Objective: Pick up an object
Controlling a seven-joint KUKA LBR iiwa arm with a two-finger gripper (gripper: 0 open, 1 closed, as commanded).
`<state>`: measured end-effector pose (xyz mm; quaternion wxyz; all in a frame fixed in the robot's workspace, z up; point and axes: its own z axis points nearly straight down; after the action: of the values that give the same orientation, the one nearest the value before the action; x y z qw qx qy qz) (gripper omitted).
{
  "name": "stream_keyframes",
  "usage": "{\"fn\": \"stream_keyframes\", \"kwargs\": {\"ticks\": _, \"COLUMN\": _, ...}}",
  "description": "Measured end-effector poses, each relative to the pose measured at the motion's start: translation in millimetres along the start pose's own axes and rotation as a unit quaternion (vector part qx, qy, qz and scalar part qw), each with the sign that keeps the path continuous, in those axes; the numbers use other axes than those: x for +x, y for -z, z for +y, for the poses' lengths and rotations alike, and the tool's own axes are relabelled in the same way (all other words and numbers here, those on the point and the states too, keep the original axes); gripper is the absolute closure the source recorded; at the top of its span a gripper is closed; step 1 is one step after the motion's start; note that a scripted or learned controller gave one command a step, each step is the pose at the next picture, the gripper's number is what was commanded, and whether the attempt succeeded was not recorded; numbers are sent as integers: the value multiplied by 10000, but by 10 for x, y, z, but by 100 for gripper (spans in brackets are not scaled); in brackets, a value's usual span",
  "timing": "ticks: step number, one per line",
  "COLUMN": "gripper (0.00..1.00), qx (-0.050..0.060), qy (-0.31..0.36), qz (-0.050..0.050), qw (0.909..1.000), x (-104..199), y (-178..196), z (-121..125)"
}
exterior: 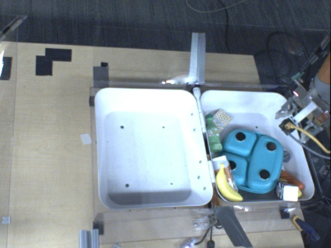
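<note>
— In the right-hand bin [258,98], what is there to pick?

— A big turquoise plastic tray with round dimples [254,159] takes up most of the floor. A banana [226,183] lies just beside its left edge, along the bin's left wall. Above the banana sits a green packet [213,133], with a small dotted packet [223,118] touching it. At the lower right corner a white block [290,192] rests by an orange-red object [290,180] that pokes out from under the tray.

— Has any of it been lifted?

— I judge not. Every piece lies on the bin floor or against another piece, and nothing hangs under the arm.

— And the gripper?

— The gripper [290,112] is at the bin's upper right corner, over the rim, well apart from the banana and near the tray's upper right side only. Its end is a tangle of grey metal, a white block and a yellow cable, so I cannot tell how it is set.

— The other bin?

— The left bin [111,154] shows bare white floor with a few small dark dots.

— So how far along is the task?

— At the start, by my reading. Choosing a target, moving over it, descending, closing and lifting all look left to do. The banana or the small packets seem likelier picks than the wide tray, though that is a guess.
</note>
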<state>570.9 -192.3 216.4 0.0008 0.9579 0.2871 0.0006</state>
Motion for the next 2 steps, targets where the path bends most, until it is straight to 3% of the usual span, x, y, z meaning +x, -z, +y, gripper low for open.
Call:
{"fn": "stream_keyframes", "kwargs": {"ticks": 1, "gripper": 0, "qx": 3, "qy": -1753, "qz": -4, "qw": 9845, "x": 50, "y": -113, "z": 184}}
{"fn": "stream_keyframes", "kwargs": {"ticks": 2, "gripper": 0, "qx": -8, "qy": -1280, "qz": 12, "qw": 9918, "x": -85, "y": 806, "z": 100}}
